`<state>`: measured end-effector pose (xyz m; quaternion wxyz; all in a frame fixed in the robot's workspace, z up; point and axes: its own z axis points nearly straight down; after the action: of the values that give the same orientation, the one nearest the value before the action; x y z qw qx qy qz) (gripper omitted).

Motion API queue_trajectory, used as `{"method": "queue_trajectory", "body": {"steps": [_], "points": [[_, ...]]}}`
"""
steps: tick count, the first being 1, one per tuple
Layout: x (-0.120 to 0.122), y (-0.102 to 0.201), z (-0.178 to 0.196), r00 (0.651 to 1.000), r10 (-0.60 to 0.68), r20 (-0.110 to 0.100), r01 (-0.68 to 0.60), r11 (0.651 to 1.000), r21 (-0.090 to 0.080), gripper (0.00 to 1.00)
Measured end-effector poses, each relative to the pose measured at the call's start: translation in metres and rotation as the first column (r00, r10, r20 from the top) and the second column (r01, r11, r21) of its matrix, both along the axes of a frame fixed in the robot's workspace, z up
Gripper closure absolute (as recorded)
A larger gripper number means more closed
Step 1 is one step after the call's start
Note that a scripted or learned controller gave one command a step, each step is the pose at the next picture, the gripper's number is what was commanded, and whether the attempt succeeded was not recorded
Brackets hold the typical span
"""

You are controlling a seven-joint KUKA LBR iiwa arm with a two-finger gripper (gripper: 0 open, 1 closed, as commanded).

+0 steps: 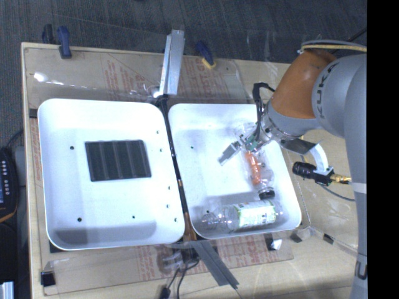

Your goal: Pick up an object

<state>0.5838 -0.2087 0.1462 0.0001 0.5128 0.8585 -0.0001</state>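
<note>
In the right bin (193, 185), a clear plastic bottle with a white label (246, 217) lies on its side along the near wall. A second clear bottle with an orange inside and a black cap (255, 170) lies lengthwise by the right wall. My gripper (240, 147) is low in the upper middle of this bin, just above and left of the orange bottle's top end. From this angle I cannot make out anything held in it. The grey arm with its orange band (299, 95) comes in from the right.
The left bin (62, 217) holds a dark ribbed rectangular pad (117, 161). A metal bar (171, 61) stands at the back between the bins. Blue clamps (63, 41) sit on the bench's far edge. A black cable fitting (312, 172) hangs by the right bin's wall.
</note>
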Motion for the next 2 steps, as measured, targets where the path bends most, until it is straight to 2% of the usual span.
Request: {"method": "queue_trajectory", "body": {"steps": [1,2], "points": [[-0.002,0.0,0.009,1.0,0.007,0.001,-0.007,1.0,0.0,0.0],[-0.026,0.0,0.041,1.0,0.003,-0.002,-0.003,1.0,0.001,0.0]]}}
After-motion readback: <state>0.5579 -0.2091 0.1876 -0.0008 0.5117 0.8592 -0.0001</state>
